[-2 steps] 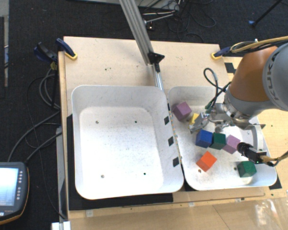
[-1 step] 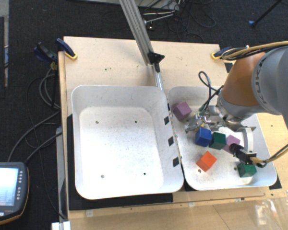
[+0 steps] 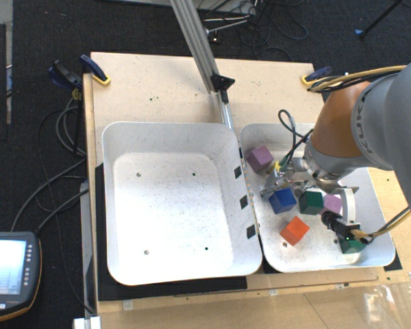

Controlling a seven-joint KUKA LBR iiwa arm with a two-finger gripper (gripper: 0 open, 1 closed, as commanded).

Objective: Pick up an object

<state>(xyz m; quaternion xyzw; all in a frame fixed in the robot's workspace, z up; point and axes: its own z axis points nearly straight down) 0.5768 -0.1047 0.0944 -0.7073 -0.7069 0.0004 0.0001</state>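
White bins [image 3: 166, 142] — cubes: purple [image 3: 260, 157], blue [image 3: 283, 201], orange [image 3: 294, 231], green [image 3: 311, 201].

High fixed overhead view, slanted down on both white bins [image 3: 171, 132].

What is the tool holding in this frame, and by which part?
Cannot be told. The tool sits low in the right bin, just above the blue cube, but the wrist hides whether anything is gripped.

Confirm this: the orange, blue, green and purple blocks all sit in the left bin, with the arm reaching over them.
Wrong bin. The camera view shows the orange block, blue block, green block and purple block in the right bin, with the arm reaching over them.
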